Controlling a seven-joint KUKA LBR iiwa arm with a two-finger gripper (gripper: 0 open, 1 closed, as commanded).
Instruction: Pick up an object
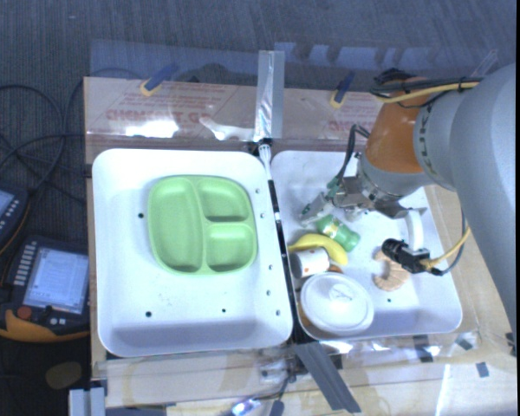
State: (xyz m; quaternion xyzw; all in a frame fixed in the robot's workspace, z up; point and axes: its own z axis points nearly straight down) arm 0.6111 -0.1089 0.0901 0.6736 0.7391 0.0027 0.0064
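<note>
The gripper (334, 204) is reaching into the right bin (442, 306), right of centre in the frame; whether it is grasping anything cannot be told. Just below it are lying one green object (341, 233), one banana (322, 247), one white cup (312, 263) and one white bowl (336, 302). One green divided plate (202, 224) is sitting in the left bin (121, 310). No writing is legible.

A yellow banana (322, 247) is lying curved in the right bin (446, 315), touching a green object (340, 231). A white round bowl (335, 302) is sitting just below it.
</note>
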